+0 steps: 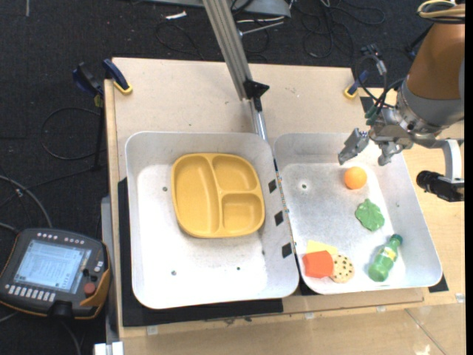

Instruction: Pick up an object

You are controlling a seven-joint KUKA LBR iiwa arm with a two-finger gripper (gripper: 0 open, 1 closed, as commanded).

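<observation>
White bins, two, side by side on the bench [185, 87]. Going left to right, all placed relative to my claw [367, 151].

Far left of the claw, off the bench on the dark floor: a teach pendant [52, 272], grey w/ lit screen. Well left of the claw, the left bin [148, 272] holds a yellow divided plate [219, 195], three compartments, lying flat, nothing in them that I can see. Metal pole [229, 39] slants down from the top to the seam between the bins, up-left of the claw.

Right bin [310, 161] is the one I'm over. My claw hangs above its upper right part, fingers spread apart & pointing down, nothing between them. Orange band of my arm [437, 58] sits up-right of it.

Objs in the right bin, all below the claw:
- red block [318, 264], far down & a bit left, near the bin's front edge, lying on a pale yellow piece [321, 247]
- round cookie [341, 270], touching the red block's right side
- orange ball [355, 178], closest obj, just below the claw, slightly left of its centre, not touching the fingers
- green leafy piece [369, 215], below the ball, apart from it
- green bottle [384, 259], down-right, lying tilted near the front right corner
</observation>
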